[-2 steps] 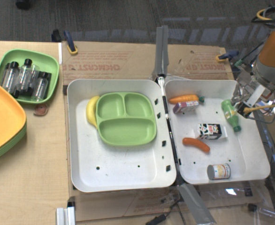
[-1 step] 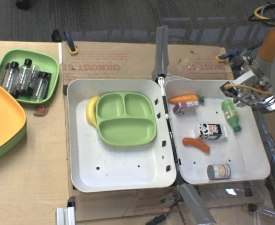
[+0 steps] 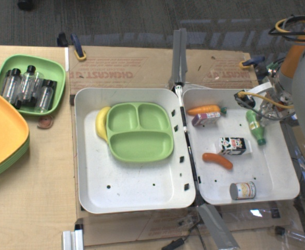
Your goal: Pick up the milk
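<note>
- Desk (image 3: 27, 202) of light wood holds two white bins side by side.
- Left bin (image 3: 137, 186) has a green tray (image 3: 139, 132) with three parts in it, and a yellow thing (image 3: 101, 123) peeks out from under the tray's left side.
- Right bin (image 3: 272, 176) has the small things in it.
- Arm (image 3: 301, 82) is grey and sits at the right edge, above the far right corner of the right bin.
- Pincer (image 3: 259, 105) is in a tangle of wires there; I cannot tell if it is open or closed.
- Green bottle (image 3: 255, 127) lies just below the pincer.
- Carrot (image 3: 204, 109) lies at the far side of the right bin, with a purple pack (image 3: 205, 119) touching it.
- Sausage (image 3: 217, 160) is red and lies near the middle.
- Milk (image 3: 232, 145) is a small black and white carton in the middle of the right bin, just above the sausage and apart from the pincer.
- Can (image 3: 243, 190) lies on its side near the front edge.
</note>
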You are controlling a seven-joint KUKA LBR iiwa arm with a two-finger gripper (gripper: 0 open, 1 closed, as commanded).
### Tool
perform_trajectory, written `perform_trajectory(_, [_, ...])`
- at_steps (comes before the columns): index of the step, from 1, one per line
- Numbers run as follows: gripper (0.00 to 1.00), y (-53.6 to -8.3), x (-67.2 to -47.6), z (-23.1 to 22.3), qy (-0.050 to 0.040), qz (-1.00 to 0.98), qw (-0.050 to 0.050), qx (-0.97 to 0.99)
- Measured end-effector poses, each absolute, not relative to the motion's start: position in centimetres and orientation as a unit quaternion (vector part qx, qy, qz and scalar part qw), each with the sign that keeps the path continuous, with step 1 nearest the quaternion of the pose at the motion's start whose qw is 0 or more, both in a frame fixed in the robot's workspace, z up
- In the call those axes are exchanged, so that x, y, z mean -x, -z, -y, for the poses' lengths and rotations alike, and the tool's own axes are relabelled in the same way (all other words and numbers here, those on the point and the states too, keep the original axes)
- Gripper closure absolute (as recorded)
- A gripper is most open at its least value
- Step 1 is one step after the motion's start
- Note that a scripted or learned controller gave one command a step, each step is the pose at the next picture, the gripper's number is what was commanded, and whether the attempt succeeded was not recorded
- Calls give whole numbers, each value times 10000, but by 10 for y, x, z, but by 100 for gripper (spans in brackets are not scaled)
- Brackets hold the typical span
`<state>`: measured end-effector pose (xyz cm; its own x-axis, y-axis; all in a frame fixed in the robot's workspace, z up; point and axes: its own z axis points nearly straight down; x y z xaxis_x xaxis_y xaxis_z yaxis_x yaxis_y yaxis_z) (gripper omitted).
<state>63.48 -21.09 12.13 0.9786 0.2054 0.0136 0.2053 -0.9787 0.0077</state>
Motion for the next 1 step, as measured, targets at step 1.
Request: perform_trajectory(1, [100,-92,-630,175,13,-1364,-6,-9907])
